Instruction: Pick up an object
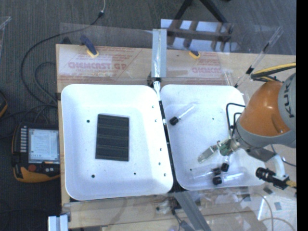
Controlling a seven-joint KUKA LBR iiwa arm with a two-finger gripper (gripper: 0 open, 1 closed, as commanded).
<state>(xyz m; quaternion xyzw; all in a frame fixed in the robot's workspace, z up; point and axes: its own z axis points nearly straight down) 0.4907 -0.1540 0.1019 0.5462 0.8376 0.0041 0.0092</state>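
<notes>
We are hovering the gripper [211, 154] low in the right bin [202, 96], grip state unreadable. 2 capped tubes [219, 173] are lying just beside it; we are advising centring over 1.

One fixed camera looks down at a slant on both white bins [72, 143] from above.

A dark ribbed pad [113, 137] lies flat in the left bin; clear black-capped tubes [182, 114] lie scattered in the right bin
</notes>
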